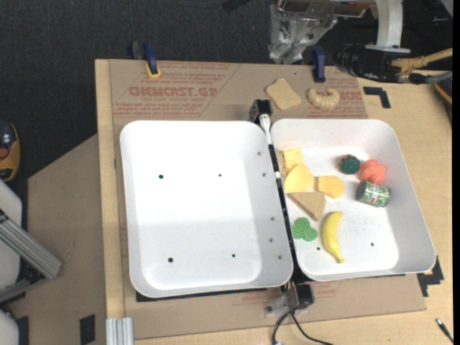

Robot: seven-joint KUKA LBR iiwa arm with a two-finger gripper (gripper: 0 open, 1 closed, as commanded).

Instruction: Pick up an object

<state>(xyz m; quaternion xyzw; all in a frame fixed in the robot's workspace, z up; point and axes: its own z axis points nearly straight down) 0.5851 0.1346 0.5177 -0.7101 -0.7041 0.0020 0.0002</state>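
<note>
The yellow banana [332,236] lies curved in the right bin [402,250], long axis running near to far. Gripper [293,45] state unclear.

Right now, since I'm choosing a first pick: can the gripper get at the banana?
Probably yes. The banana lies open-topped in the right bin, apart from its neighbours; the gripper is beyond the bin's far edge.

Banana [332,236] in right bin [410,214], beside wedge [310,204].
</note>
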